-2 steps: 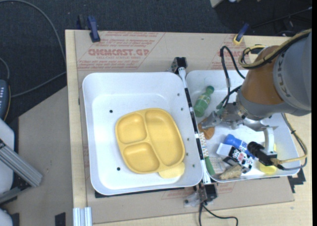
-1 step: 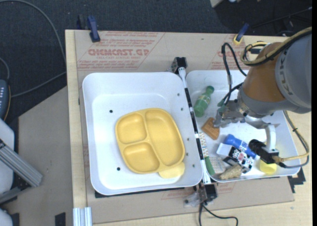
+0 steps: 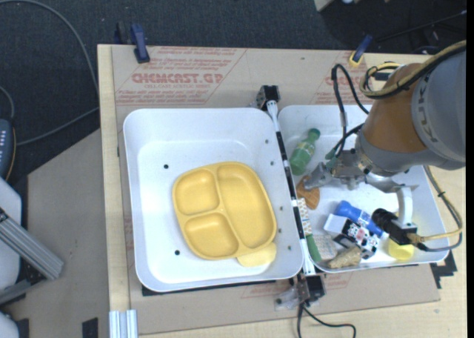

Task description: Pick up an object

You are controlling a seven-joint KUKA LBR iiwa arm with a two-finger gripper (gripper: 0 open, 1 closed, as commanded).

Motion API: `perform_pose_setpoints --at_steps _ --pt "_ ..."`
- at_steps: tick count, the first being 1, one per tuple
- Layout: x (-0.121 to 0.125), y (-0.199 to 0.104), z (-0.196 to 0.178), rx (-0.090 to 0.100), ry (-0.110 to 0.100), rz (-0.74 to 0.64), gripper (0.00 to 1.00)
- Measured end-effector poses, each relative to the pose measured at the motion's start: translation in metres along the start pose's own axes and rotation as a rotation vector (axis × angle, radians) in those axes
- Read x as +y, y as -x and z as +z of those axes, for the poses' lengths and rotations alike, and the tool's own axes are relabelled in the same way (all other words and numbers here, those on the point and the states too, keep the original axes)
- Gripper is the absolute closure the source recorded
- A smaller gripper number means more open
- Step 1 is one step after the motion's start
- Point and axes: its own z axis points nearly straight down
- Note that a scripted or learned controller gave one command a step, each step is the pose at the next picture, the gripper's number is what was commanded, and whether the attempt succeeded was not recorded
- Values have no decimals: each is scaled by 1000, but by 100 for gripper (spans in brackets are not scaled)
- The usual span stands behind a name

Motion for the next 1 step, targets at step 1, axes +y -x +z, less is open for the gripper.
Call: perform_pose_setpoints --at_steps 1 --pt "89 48 -68 -2 -8 -2 0"
